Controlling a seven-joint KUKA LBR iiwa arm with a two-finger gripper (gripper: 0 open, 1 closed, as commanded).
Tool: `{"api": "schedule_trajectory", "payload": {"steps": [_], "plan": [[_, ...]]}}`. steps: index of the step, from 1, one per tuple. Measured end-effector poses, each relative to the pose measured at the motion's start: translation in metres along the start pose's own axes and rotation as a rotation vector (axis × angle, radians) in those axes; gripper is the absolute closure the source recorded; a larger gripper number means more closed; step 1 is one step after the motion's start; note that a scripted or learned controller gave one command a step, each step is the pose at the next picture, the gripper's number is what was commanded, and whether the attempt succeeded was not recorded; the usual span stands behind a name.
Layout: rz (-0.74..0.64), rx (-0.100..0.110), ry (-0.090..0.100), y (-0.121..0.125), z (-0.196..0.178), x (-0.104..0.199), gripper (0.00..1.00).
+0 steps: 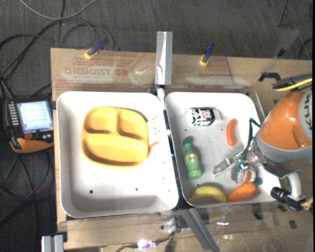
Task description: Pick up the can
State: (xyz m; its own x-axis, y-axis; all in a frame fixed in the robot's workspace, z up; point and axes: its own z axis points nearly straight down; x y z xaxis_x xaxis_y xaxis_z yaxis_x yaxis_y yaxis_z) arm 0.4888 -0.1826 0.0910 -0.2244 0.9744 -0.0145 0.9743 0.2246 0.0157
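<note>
Can (203,116) lies on its side at the bin's far end, up-left of the gripper (232,166), which spreads open, holding nothing.

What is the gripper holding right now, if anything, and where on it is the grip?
Nothing visible: the gripper hangs over bare bin floor above the carrot, well away from the can.
</note>
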Motion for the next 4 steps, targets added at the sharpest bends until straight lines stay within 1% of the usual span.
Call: {"api": "schedule_trajectory", "payload": {"steps": [1,2,3,4], "plan": [[-0.001,-0.001,0.003,0.002,-0.01,0.001,1.0],[-0.001,-0.001,0.003,0.002,-0.01,0.001,0.0],[0.497,0.003,0.011,-0.002,0.001,-0.014,0.0],[0.449,0.004,0.003,-0.003,0.001,-0.012,0.0]]}}
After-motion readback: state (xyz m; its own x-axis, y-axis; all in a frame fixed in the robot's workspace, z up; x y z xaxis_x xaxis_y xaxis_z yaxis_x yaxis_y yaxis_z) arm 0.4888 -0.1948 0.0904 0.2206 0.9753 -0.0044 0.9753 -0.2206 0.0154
